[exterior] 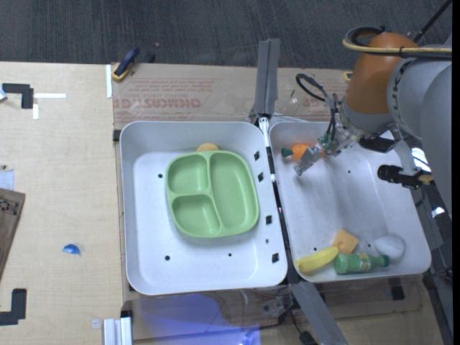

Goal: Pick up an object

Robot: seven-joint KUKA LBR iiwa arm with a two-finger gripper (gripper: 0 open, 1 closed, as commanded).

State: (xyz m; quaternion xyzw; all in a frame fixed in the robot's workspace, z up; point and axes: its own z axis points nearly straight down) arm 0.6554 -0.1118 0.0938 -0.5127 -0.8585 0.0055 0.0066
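A green tray (pixel 213 192) is sitting in the left bin (pixel 144 264). In the right bin (pixel 359 200), a small orange toy (pixel 297 150) is lying just left of the gripper (pixel 307 160), possibly touching; whether it's gripped, I cannot tell. A banana (pixel 316 261), yellow wedge (pixel 346 241), green bottle (pixel 359 263) and white ball (pixel 389 246) are resting near the front edge.

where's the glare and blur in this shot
Camera view: a blue-violet glow spills below the left bin; bright highlights streak the arm at right; the gripper looks soft and small over the right bin, while the green tray is evenly lit and sharp.
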